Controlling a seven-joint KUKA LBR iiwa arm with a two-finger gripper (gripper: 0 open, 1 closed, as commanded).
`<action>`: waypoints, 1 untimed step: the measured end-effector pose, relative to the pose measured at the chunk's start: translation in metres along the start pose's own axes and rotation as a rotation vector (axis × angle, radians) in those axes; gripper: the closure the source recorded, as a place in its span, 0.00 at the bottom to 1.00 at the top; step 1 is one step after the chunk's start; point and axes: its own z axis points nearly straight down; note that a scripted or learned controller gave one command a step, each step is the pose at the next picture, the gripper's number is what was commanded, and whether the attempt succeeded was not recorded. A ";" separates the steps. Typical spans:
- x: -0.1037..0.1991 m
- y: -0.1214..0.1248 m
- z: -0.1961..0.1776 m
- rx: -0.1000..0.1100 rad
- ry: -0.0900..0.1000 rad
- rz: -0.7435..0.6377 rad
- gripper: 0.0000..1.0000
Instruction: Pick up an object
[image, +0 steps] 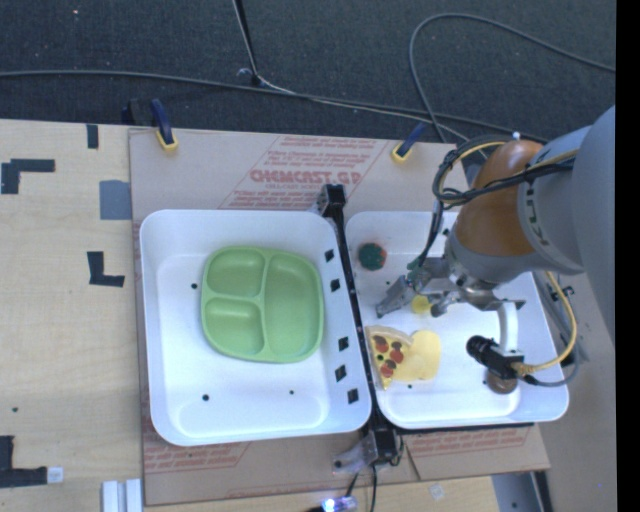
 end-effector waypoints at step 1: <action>0.000 0.000 0.035 -0.005 -0.001 -0.001 0.00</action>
